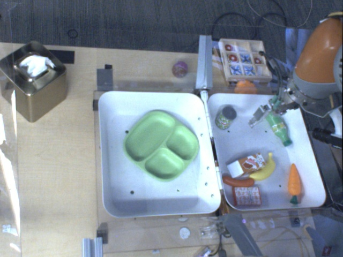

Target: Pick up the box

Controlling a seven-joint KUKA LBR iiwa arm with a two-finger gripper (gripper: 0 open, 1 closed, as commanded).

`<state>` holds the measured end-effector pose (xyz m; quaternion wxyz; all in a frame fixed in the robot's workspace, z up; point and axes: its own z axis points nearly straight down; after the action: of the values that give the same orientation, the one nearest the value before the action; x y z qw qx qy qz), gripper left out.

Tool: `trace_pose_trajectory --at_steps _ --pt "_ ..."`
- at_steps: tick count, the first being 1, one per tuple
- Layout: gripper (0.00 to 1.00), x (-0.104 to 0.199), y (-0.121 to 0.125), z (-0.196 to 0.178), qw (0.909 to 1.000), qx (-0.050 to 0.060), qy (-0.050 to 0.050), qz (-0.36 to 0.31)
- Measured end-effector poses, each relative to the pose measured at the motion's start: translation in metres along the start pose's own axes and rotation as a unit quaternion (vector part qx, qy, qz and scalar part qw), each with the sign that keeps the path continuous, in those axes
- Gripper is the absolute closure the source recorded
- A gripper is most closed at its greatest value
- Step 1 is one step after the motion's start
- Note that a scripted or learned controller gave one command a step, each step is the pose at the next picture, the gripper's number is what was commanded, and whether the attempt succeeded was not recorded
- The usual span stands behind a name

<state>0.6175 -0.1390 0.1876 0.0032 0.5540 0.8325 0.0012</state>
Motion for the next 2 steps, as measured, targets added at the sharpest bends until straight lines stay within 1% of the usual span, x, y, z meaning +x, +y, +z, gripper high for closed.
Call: trace_pose_trajectory --at_steps 1,2 --pt "0.00 0.025 0.036 0.094 0.9994 0.000 0.001 -0.035" --pt "0.00 0.014 0.054 0.100 0.9993 0.021 0.002 0.032"
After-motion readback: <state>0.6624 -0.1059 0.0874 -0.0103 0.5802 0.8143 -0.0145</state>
